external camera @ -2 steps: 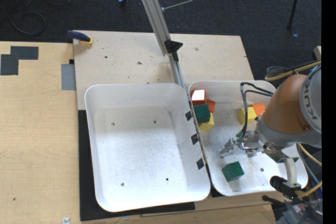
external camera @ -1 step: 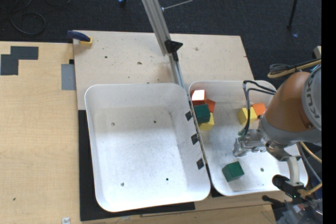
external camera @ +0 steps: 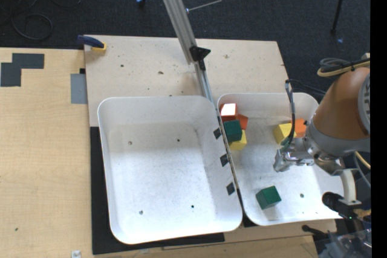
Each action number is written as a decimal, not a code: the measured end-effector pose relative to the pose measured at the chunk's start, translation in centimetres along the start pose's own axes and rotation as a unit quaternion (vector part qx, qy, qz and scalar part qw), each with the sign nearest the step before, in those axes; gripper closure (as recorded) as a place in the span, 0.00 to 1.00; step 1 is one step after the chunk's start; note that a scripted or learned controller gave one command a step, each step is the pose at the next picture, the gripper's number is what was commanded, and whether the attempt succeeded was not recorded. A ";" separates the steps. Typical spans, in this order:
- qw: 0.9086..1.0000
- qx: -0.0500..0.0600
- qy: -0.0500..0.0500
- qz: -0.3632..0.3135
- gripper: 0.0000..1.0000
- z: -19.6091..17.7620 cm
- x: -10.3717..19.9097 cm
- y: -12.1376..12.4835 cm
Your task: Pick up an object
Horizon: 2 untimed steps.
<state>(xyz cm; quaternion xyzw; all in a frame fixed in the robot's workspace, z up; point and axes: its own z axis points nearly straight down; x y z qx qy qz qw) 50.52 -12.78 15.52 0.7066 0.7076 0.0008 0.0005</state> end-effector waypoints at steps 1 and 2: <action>1.000 -0.001 -0.001 0.000 1.00 -6.2 -0.1 0.5; 1.000 -0.001 -0.001 0.000 1.00 -11.7 -0.5 -0.3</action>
